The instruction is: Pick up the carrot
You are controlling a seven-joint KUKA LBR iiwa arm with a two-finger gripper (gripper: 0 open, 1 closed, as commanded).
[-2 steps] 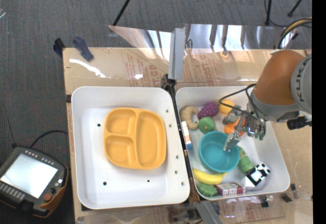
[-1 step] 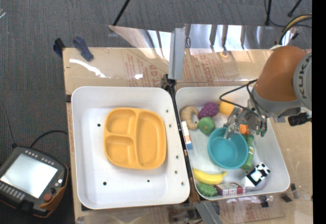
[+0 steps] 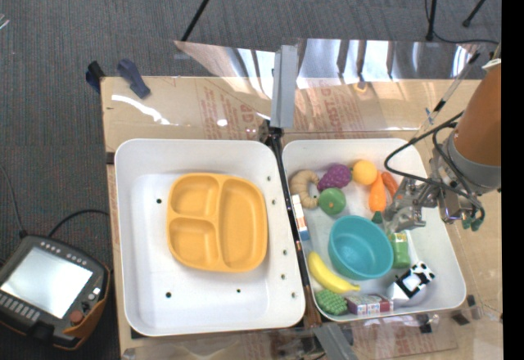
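The carrot (image 3: 377, 195) is a short orange piece lying near the back of the right bin (image 3: 449, 264), just right of the green fruit and below the orange ball. A thinner red-orange piece (image 3: 390, 182) lies against its right side. My gripper (image 3: 404, 216) hangs low over the right bin, just to the right of and slightly nearer than the carrot, beside the teal bowl's rim. Nothing shows held in it. The grey arm with its orange band (image 3: 494, 117) comes in from the right edge.
The right bin also holds a teal bowl (image 3: 360, 247), banana (image 3: 329, 272), green fruit (image 3: 332, 201), purple grapes (image 3: 334, 177), orange ball (image 3: 365, 172), green block (image 3: 400, 251) and a black-and-white cube (image 3: 416, 278). A yellow divided plate (image 3: 219, 222) lies in the left bin (image 3: 139, 268).
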